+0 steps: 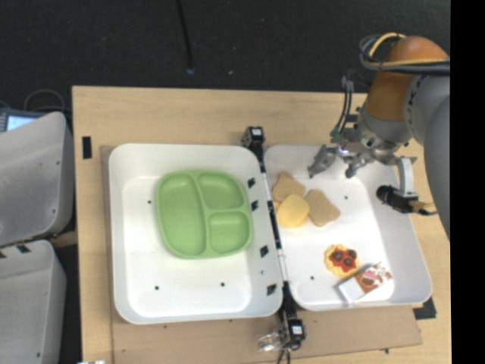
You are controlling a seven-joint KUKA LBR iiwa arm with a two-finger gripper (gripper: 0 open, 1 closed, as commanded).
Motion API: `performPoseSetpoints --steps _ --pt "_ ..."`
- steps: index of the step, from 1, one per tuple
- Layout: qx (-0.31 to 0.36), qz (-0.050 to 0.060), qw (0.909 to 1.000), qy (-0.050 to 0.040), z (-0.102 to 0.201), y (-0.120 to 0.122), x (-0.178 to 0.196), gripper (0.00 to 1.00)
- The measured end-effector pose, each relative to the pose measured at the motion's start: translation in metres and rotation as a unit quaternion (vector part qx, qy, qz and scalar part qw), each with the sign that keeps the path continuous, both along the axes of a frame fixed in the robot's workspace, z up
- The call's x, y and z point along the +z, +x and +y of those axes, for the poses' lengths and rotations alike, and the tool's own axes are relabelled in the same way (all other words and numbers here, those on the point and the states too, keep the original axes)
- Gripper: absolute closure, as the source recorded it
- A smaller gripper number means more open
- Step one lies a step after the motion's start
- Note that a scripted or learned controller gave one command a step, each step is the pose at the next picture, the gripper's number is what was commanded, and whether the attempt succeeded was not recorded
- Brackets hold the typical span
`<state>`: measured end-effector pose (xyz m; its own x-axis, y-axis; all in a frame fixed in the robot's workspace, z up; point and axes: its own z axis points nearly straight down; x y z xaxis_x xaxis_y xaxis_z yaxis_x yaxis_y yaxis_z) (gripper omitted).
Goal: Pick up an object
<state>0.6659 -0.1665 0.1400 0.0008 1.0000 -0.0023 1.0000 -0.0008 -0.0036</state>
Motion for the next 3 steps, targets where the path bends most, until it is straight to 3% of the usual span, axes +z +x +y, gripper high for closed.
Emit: performPoseSetpoints --steps 1,3 --pt "0.001 -0.004 1.0 -0.001 -0.001 0.002 0.015 1.0" --pt "0.003 -0.005 1.0 0.0004 0.0 0.011 0.105 1.0"
